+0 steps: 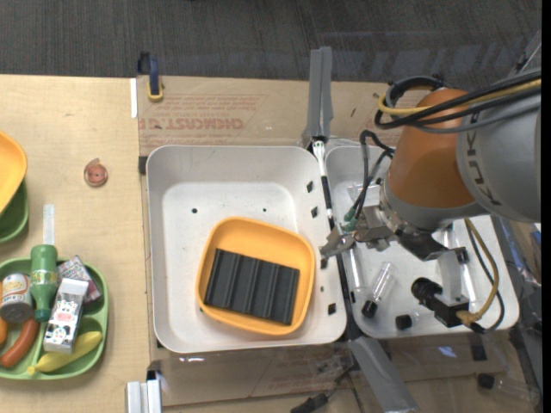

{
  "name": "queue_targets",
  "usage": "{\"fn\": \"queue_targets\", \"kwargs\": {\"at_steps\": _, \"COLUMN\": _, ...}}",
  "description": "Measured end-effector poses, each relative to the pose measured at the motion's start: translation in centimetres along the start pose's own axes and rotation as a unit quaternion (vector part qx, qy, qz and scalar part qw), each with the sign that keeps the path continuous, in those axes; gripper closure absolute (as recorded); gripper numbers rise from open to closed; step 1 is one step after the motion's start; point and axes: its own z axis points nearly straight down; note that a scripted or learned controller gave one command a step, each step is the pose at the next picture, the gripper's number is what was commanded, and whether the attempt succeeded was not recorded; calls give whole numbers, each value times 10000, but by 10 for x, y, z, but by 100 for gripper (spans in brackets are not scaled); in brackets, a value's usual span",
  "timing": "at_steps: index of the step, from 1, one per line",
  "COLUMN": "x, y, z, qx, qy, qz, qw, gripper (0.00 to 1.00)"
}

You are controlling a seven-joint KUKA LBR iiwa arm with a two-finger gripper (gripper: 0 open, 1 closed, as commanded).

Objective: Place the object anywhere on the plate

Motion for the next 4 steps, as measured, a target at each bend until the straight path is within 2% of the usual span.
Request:
{"fn": "queue_targets", "kwargs": {"at_steps": 1, "x": -2, "y": 0, "z": -8, "qx": 13, "qy": -4, "qz": 14, "qw": 10000, "gripper": 100}}
{"fn": "queue_targets", "kwargs": {"at_steps": 2, "x": -2, "y": 0, "z": -8, "qx": 13, "qy": -5, "qz": 16, "qw": 10000, "gripper": 0}}
{"fn": "queue_targets", "kwargs": {"at_steps": 3, "x": -4, "y": 0, "z": -16, "qx": 23, "qy": -10, "qz": 29, "qw": 10000, "gripper": 100}}
{"fn": "queue_targets", "kwargs": {"at_steps": 4, "x": -4, "y": 0, "z": -16, "qx": 24, "qy": -9, "qz": 30, "qw": 10000, "gripper": 0}}
